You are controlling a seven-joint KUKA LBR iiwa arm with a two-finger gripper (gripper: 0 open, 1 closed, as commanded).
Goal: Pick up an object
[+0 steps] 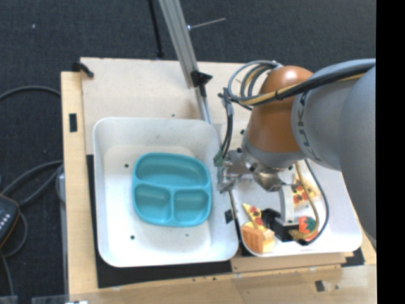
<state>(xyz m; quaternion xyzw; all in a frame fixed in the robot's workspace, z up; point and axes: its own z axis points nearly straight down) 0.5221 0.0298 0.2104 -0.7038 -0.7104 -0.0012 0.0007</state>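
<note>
Dark carpet all around; on it a pale wooden bench (145, 87) bearing two white bins. Low over the right bin (345, 233): gripper (261, 180), tucked beneath the orange band (278, 106) of the arm (335, 119). Open or closed: cannot tell. Nothing seen held.

Just beside the gripper, toward the bench's front edge, three small toy pieces. Nearest, a yellow wedge (252, 214) flecked with red. Just past that, close against the bin's front wall, an orange block (258, 238). Off to the arm's side of those two, a red piece (308, 223). Well apart from the gripper, across the dividing walls in the left bin (114, 246): a teal divided plate (171, 189), lying flat.

Likeliest target: orange block. Probably light and stiff, plastic or foam, not fragile. Flat faces likely to give fair purchase, though perhaps smooth enough to slip under a skewed pinch. Best taken from above, across two opposite flat sides, centred. Risk: crowding from wedge and bin wall, with little room to come down on one side. Poorer bet: teal plate, wide and shallow, with only a thin rim to take.
</note>
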